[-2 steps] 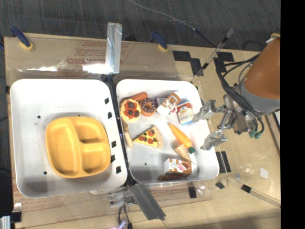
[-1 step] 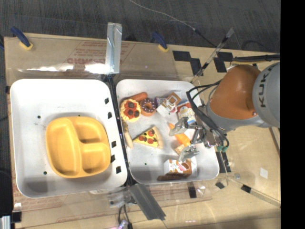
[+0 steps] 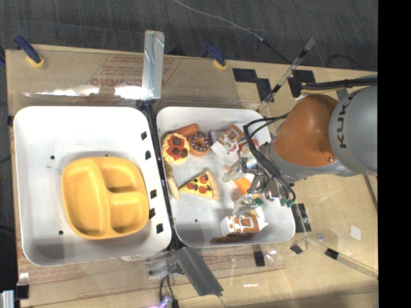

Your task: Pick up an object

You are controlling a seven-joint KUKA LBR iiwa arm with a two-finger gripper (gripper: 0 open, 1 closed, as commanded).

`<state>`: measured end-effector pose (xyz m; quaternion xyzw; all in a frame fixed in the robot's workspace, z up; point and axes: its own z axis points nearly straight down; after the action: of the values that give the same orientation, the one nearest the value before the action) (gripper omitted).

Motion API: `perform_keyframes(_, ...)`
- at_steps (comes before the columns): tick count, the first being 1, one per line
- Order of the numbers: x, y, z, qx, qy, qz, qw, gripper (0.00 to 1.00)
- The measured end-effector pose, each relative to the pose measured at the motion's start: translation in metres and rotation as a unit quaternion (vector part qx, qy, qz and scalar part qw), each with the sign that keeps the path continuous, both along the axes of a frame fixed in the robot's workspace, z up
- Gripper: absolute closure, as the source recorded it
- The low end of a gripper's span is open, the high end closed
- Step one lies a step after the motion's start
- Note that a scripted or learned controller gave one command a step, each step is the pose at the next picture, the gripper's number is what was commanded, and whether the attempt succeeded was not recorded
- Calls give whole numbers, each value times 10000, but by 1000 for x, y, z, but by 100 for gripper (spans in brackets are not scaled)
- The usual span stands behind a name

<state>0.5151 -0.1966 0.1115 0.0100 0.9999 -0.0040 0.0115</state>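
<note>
Arm: KUKA arm (image 3: pixel 321 136), orange band facing the camera, reaching in from the right over the right part of the right bin (image 3: pixel 199 226).
Gripper: gripper (image 3: pixel 260 185) low among the toys on the bin's right side; wrist and cabling overlap it, so I cannot tell whether it is spread or closed, or whether anything is in it.
Task objects: toy food crowded in the right bin. Round pizza (image 3: pixel 175 148) and chocolate donut (image 3: pixel 199 144) at far left, touching; pizza slice (image 3: pixel 200 185) nearer, mid-bin; small orange piece (image 3: pixel 242 185) just beside the gripper; brown-and-white packet (image 3: pixel 243 224) near the near-right wall.
Left bin: yellow divided tray (image 3: pixel 104 196), well apart from the arm.
Risk 1: items around the gripper lie touching; a close could catch two, or an edge only, and slip on lift.
Risk 2: descent could push the orange piece aside rather than straddle it.
Risk 3: packet looks flat and glossy; probably poor purchase.
Hidden: fingertips, and the bin floor under the wrist.
Unclear: pale items right of the donut (image 3: pixel 230 138), too jumbled to name.
</note>
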Motion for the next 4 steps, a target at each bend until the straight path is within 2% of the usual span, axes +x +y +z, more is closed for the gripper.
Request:
perform_keyframes(1, 19, -5, -15, 22, 64, 25, 10000, 0)
perform_keyframes(2, 21, -3, -4, 18, 51, 76, 10000, 100)
perform_keyframes(3, 15, 20, 163, 21, 53, -80, 10000, 100)
perform_keyframes(4, 13, 20, 159, 35, 97, -79, 9999, 0)
